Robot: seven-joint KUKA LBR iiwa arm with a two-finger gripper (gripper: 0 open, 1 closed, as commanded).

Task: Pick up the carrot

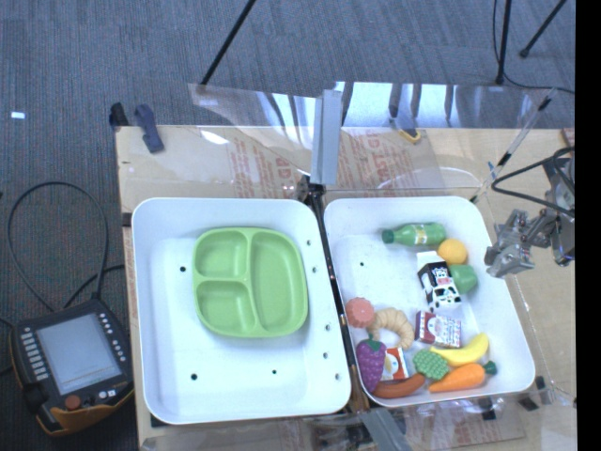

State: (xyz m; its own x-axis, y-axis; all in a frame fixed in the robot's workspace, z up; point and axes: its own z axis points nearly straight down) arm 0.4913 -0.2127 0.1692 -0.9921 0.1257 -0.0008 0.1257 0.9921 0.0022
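The carrot (458, 378) is orange with a green stub at its right end. It lies flat near the front right corner of the right bin (498, 319), just below a banana (466, 350) and beside a green corn cob (432, 363). My gripper (508, 253) hangs at the right edge of the view, just outside the right bin's right rim. It is well behind the carrot and apart from it, and nothing shows in its grasp.
The right bin also holds a green bottle (415, 235), lemon (453, 251), milk carton (439, 286), croissant (392, 324), purple grapes (370, 363) and a sausage (402, 387). A green divided plate (251, 281) sits in the left bin (160, 346). Cables hang near the gripper.
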